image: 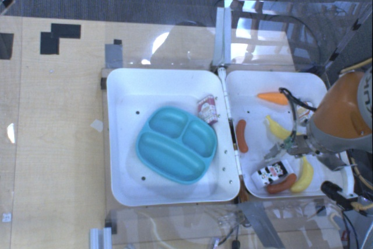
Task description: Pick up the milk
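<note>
Left bin (122, 125): blue divided plate (176, 144), small packet (207, 109). Right bin (247, 87): a sausage (241, 136), then the milk (271, 172) (white carton, black cow patches) lying flat, another sausage (281, 184) touching it. My fingers (280, 149) hover spread just above, holding nothing; bananas (302, 175) beside.

Grey arm (335, 140), broad orange band (347, 108), dark cable (294, 99), metal tool (281, 151).
</note>
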